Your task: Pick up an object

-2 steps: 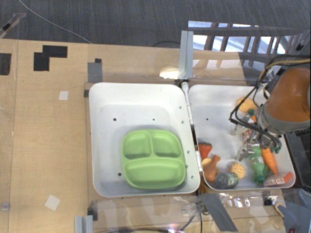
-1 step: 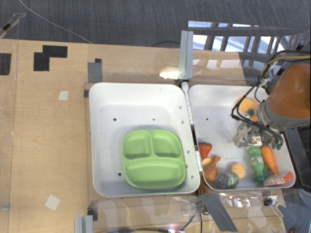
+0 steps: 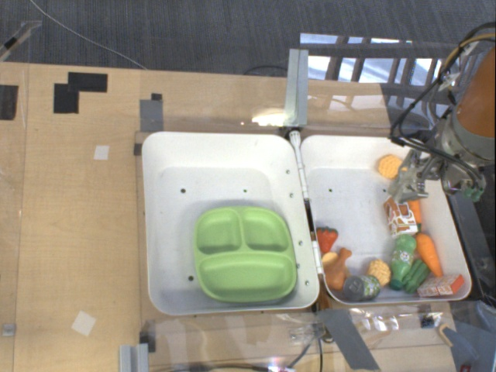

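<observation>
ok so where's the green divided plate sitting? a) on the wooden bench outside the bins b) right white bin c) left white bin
c: the green three-compartment plastic plate lies flat inside the left shallow white bin, while the right white bin holds the small toy foods.

1. Arm point(image 3: 474, 107) enters from the right edge, grey with an orange band above the wrist.
2. Black cables loop along its left side.
3. Claw point(image 3: 409, 178) points down-left, low, at mid-right of the scene.
</observation>
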Motion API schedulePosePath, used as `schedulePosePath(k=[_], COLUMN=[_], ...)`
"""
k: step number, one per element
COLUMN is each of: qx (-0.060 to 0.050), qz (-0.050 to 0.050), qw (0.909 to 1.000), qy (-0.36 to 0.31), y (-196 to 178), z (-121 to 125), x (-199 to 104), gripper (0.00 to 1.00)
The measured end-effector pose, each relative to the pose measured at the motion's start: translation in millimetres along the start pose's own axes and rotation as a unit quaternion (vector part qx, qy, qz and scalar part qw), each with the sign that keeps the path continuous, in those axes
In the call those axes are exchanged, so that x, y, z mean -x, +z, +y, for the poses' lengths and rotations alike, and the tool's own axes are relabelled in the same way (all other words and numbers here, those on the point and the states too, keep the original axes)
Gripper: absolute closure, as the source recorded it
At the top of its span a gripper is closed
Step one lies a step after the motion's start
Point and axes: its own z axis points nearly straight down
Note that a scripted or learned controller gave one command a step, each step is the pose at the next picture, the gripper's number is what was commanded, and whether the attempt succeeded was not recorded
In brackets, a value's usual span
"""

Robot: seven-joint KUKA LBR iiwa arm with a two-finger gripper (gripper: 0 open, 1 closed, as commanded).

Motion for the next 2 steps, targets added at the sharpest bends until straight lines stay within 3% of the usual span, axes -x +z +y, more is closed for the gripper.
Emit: schedulePosePath(k=[1, 2], qx=[0.0, 0.002], qz=[0.005, 0.012], qw=[1.0, 0.9982], qy=[0.001, -0.059], y=[5, 109], z=[0, -31], x=[-2, 3], gripper=[0.0, 0.0])
